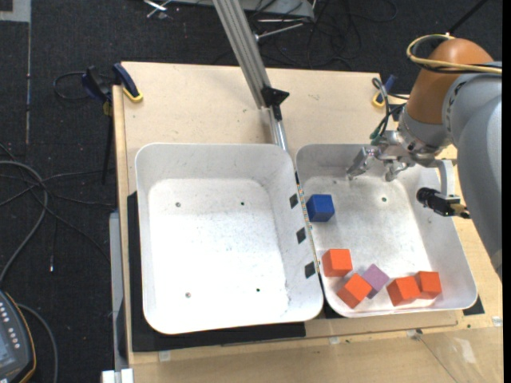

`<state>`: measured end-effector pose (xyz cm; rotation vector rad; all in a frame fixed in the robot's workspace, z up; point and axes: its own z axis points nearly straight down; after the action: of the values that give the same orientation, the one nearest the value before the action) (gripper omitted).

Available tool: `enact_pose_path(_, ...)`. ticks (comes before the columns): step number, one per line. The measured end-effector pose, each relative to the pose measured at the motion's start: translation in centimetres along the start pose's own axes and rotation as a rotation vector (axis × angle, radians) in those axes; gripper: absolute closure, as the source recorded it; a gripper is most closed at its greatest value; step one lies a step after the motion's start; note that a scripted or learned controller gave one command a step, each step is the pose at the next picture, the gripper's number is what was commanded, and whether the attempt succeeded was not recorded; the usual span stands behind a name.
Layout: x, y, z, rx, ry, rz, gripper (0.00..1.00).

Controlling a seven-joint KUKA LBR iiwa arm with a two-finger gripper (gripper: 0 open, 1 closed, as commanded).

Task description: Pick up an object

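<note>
My gripper (372,169) hangs over the far end of the right bin (447,250), open, with nothing between its fingers. A blue cube (321,207) lies in that bin to the gripper's lower left, apart from it. Near the bin's front edge sit an orange cube (337,262), a second orange cube (354,291) touching a purple cube (375,278), and two more orange cubes (403,290) (429,283) side by side.
The left bin (152,214) stands beside the right one, their rims overlapping in the middle. A metal pole (247,54) slants across the bench behind the bins. Clamps sit at the bench's far corners (124,82) (382,92).
</note>
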<state>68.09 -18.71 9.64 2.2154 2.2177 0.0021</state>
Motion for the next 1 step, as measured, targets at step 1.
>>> enact_pose_path(1, 0.32, -0.05, -1.04, 0.002, 0.0, -0.004, 1.0)
